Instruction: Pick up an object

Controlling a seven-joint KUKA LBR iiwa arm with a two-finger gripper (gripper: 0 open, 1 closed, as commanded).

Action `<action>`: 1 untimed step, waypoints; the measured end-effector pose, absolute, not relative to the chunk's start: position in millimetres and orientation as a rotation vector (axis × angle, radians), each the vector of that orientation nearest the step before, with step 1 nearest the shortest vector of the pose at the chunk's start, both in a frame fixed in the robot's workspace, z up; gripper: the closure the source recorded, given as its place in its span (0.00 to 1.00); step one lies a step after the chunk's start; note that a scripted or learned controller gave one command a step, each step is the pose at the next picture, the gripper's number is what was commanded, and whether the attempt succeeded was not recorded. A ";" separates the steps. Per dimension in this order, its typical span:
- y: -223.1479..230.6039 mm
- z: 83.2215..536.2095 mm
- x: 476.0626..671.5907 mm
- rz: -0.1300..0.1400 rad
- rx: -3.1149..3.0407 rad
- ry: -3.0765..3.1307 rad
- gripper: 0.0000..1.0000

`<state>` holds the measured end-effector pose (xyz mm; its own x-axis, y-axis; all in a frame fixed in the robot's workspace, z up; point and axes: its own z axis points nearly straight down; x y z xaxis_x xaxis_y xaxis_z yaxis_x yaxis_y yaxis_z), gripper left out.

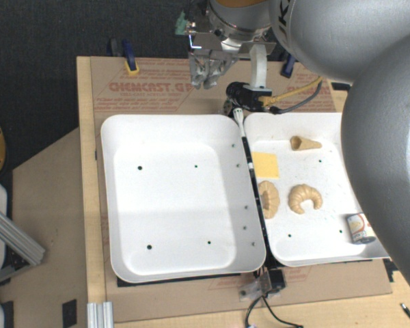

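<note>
Board (150, 86) printed "CHEMCAST", gripper (206, 79) above it, small labelled can (360, 228)

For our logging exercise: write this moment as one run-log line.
gripper: above bench beyond left bin, holding nothing seen | right bin: cheese slice, croissant, roll, cone, can | pick: not yet done

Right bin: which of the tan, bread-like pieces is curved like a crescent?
The croissant, the piece lying right of the rounded roll. The small cone-shaped piece near the bin's far side tapers instead.
</note>
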<state>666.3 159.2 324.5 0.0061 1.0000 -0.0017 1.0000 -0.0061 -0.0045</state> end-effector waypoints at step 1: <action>221.9 226.0 664.7 0.009 -2.212 -2.223 1.00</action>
